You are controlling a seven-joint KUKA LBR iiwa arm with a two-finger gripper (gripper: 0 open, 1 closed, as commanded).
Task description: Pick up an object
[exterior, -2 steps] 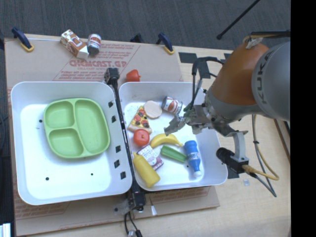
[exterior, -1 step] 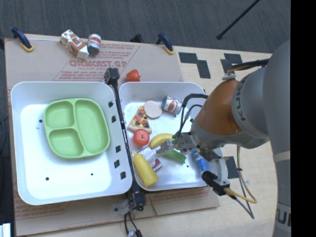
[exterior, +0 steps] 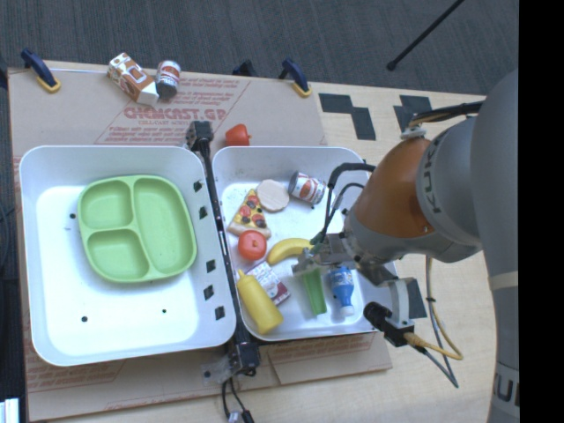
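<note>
looks like the reach-in step, end effector (exterior: 324,256) low in the right bin (exterior: 348,161) right by the banana (exterior: 287,250) and green bar (exterior: 313,291), can't tell its state, next it'd need to settle on one.

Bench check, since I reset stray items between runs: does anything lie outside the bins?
Yes. A small carton and a can lie on the cardboard behind the left bin, and a red item sits beyond the right bin.

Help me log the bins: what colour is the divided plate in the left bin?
Light green; the divided plate shows plainly in the camera view.
</note>
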